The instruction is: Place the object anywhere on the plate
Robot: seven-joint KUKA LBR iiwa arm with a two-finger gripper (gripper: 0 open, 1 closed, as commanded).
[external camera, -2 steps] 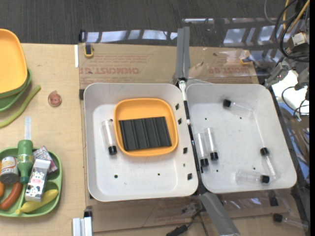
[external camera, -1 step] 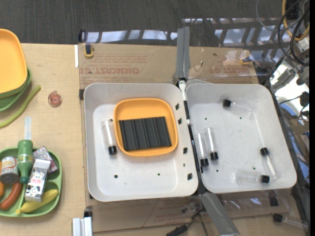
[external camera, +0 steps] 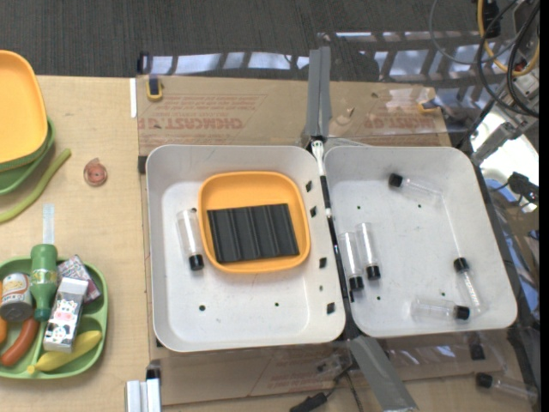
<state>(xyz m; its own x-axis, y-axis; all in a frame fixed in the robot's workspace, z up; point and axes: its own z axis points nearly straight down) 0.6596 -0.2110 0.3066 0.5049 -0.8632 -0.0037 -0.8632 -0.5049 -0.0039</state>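
- Jaws: you cannot tell from this view whether they are spread or pressed together.
- The orange plate (external camera: pixel 254 184) sits in the left bin (external camera: pixel 163 316), towards its far side.
- A black ribbed block (external camera: pixel 253 233) lies flat on the plate and covers most of it.
- One clear vial with a black cap (external camera: pixel 190 240) lies on the left bin's floor, just beside the plate's left edge and off the plate.
- In the right bin (external camera: pixel 429 230) you have five more capped vials: a pair side by side (external camera: pixel 360 257) near the left wall, one near the far edge (external camera: pixel 410 185), and two by the near right corner (external camera: pixel 464 281).
- Both bins rest on cardboard (external camera: pixel 223 110) on the worktop (external camera: pixel 86 127).
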